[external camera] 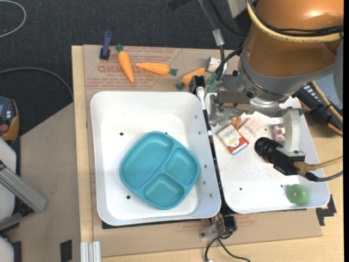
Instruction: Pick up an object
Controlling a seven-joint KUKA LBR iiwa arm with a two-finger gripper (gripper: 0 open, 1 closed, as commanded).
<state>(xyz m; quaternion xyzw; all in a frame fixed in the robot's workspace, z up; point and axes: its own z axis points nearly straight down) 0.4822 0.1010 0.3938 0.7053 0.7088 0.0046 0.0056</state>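
My gripper (221, 113) hangs over the far left corner of the right bin (256, 201), under the grey and orange arm. Just in front of it lie a small white carton with red and blue print (233, 138) and a pale pink packet (252, 129). A small orange piece (235, 121) shows between the carton and the gripper. A red and white item (279, 133) lies further right. A green ball (297, 194) rests in the bin's near right corner. Nothing shows between the gripper's fingertips.
The left bin (103, 119) holds a teal divided plate (159, 169). Behind the bins, on the cardboard, lie three toy carrots (125, 65) (154, 68) (192, 78) and a blue object (105, 45). The ridge where the two bins meet (210, 146) runs beside the gripper.
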